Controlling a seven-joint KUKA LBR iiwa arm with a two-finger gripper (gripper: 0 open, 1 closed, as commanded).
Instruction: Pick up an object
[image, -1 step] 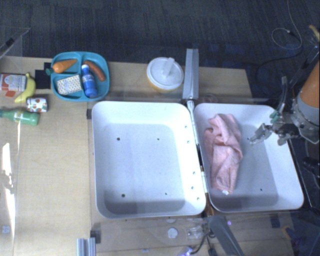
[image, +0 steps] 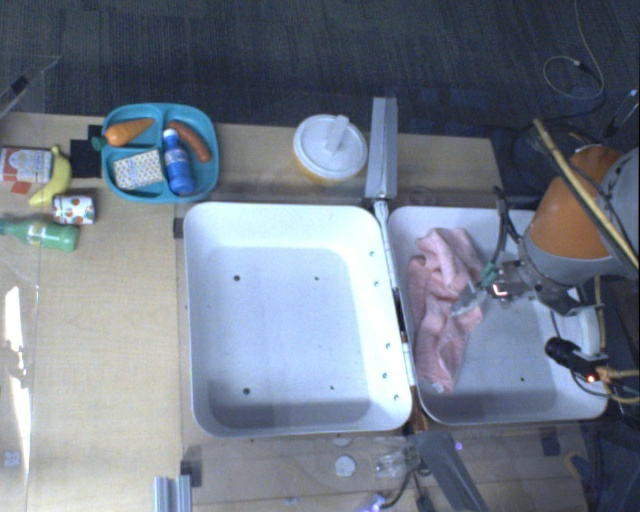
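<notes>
Pink cloth (image: 442, 300) lies crumpled in the right bin (image: 530, 385), bunched along that bin's left wall and running from near its far edge down toward its near edge. The gripper (image: 478, 292) sits at the cloth's right edge, about halfway along its length, with its fingers (image: 466, 300) pointing left toward the fabric. The fingertips seem to touch or overlap the cloth's rim, but the view is too blurred there to tell whether any fabric lies between them, and I cannot tell how far apart the fingers stand.

The arm (image: 575, 225) reaches in from the right, its orange band high over the right bin's far right corner and the grey wrist angled down and leftward to the gripper. A small lit spot shows on the wrist just behind the fingers.

The left bin (image: 285, 320) stands just beside the right one, their walls nearly touching. On the counter (image: 100, 330) beyond the bins, a white lidded cup (image: 330, 148) stands near the far edge. A blue divided tray (image: 160, 150) with toy food rests farther left, and a banana (image: 52, 178), a small can (image: 73, 209) and a green bottle (image: 40, 234) lie near the counter's far left corner.
</notes>
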